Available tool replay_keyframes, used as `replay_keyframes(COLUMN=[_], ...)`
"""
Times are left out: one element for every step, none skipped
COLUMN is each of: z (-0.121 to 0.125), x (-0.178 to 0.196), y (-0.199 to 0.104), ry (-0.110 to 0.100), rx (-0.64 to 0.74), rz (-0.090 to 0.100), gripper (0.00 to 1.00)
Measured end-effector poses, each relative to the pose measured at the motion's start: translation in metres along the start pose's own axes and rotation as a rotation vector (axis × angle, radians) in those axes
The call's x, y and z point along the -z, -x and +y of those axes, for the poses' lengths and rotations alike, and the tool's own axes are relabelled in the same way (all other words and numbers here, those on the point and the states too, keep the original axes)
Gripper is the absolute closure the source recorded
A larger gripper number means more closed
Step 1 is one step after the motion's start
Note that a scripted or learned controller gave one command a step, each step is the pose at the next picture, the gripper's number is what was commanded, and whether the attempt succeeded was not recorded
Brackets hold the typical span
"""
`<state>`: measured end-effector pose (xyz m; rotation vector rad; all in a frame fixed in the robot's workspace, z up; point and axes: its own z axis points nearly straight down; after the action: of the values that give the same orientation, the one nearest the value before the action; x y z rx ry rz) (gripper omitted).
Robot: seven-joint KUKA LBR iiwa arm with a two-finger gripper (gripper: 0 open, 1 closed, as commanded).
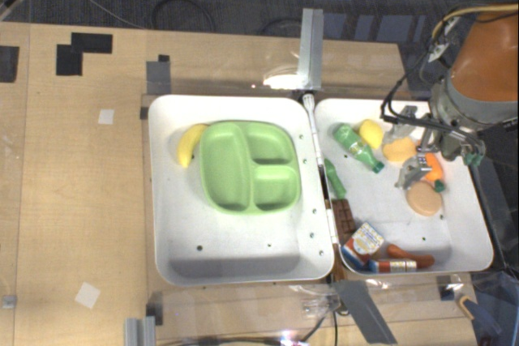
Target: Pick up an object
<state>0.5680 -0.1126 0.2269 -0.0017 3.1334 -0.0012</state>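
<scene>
The gripper (418, 171) hangs low over the right bin (478, 243), how wide it stands I cannot tell, with a carrot (435, 166) just beside it, a tan round piece (424, 199) just below, and a green bottle (357, 146) and a lemon (371, 132) further left.

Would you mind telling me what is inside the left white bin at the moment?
The left white bin holds a green divided tray, with a yellow banana lying against its left edge. Whatever lies under the tray is covered.
</scene>
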Motion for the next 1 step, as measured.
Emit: replay_keyframes(z=[0.0100], x=[-0.1326], y=[0.0166], ry=[-0.001], rx=[-0.025], rz=[-0.006], gripper=[0.00])
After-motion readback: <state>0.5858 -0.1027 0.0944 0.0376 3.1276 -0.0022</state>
